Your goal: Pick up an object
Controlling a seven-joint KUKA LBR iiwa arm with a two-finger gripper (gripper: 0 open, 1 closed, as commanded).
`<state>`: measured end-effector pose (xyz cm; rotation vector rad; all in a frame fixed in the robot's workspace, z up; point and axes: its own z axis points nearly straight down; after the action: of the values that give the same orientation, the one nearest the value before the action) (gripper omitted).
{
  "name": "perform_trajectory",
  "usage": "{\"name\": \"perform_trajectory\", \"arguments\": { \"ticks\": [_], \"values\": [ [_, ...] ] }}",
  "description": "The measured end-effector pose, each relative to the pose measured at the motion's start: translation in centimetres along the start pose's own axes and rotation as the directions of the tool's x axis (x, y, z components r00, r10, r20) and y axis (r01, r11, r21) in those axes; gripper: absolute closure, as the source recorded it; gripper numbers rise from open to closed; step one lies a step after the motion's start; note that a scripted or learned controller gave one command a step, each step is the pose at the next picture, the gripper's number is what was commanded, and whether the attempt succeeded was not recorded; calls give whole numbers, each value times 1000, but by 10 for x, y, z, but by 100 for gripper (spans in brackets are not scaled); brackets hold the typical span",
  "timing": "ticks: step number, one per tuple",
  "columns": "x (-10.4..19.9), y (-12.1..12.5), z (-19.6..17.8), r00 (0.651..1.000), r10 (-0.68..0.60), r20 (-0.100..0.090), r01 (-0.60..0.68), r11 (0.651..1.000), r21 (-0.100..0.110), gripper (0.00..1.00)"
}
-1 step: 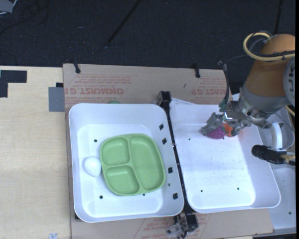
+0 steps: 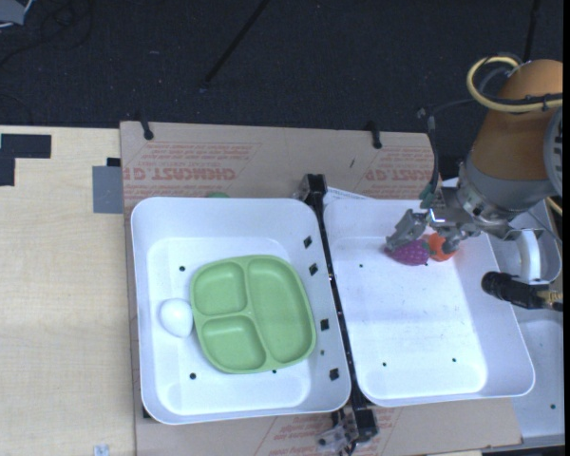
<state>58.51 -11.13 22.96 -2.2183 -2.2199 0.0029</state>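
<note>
My gripper (image 2: 426, 240) hangs low over the far part of the right bin (image 2: 437, 350), with its fingers spread and open. A purple bunch-like object (image 2: 408, 253) lies just under the left finger (image 2: 404, 230). A small orange object (image 2: 440, 247) lies beside it, under the right finger. Neither object is clearly clamped. In the left bin (image 2: 161, 226) a green three-compartment plate (image 2: 252, 312) lies flat. A white egg-shaped object (image 2: 176, 316) rests against the plate's left edge.
The divider between the two bins (image 2: 328, 293) runs front to back just left of the gripper. The orange-banded arm (image 2: 513, 131) rises at the right. A black part (image 2: 513, 290) overhangs the right bin's right rim. Cardboard (image 2: 266, 164) lies under both bins.
</note>
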Motion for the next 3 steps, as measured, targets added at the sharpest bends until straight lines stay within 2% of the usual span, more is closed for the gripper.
{"name": "perform_trajectory", "arguments": {
  "ticks": [1, 3],
  "values": [
    [-5, -6, 61, 1000, 1, 0, -1, 1000, 4, 0],
    [3, -7, 144, 1000, 1, 0, -1, 1000, 2, 0]
  ]
}}
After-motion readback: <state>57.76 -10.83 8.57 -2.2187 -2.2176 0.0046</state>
